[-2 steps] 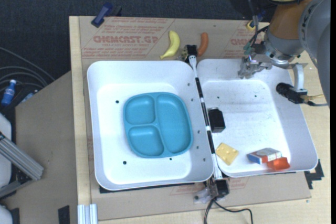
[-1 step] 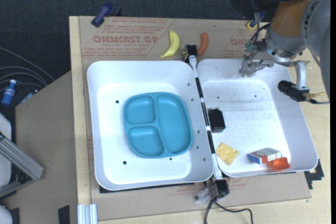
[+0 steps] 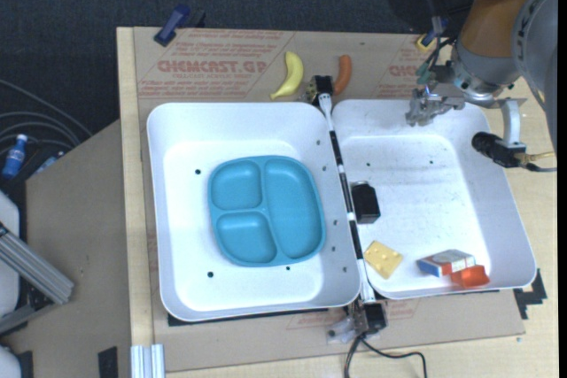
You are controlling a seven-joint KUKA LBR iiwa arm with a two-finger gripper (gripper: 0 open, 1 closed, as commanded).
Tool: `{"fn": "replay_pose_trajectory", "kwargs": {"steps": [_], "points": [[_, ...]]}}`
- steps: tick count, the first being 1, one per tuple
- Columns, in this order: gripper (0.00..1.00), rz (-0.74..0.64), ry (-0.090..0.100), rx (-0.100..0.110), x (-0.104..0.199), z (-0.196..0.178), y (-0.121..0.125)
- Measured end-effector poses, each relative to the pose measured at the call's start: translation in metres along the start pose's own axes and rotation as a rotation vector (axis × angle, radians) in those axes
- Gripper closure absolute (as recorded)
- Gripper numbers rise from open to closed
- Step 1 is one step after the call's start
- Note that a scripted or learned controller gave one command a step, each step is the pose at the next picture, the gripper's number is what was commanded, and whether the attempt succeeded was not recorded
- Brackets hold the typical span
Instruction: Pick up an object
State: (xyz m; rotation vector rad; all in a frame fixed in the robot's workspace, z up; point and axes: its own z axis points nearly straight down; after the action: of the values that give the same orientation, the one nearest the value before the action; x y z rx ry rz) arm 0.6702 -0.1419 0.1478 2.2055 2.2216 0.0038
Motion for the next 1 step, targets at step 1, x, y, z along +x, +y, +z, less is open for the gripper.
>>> {"fn": "replay_pose_trajectory", "kwargs": {"steps": [1], "points": [[1.00,0.006,0.008,0.012,0.0499,0.0633,-0.0043]]}}
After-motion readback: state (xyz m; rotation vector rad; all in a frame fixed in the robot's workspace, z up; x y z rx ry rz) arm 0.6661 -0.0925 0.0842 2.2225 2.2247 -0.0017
